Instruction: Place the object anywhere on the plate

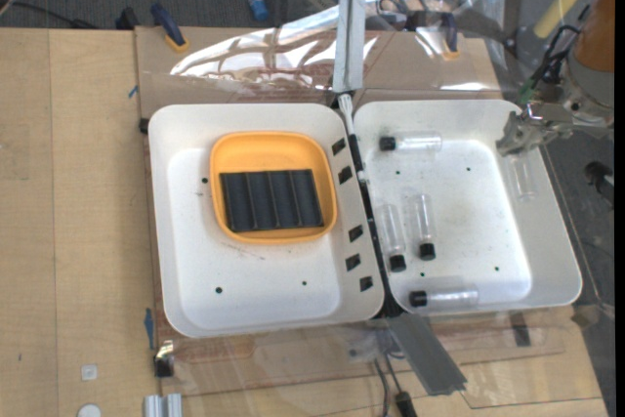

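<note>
Camera view: clear tubes (424, 228) are faint against the right bin (547, 249); the gripper (518, 137) grip is unreadable.

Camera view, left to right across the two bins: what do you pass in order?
Left bin → orange plate carrying a dark ribbed block → divider between the bins → clear tubes with black caps in the right bin → end effector at that bin's upper right edge.
</note>
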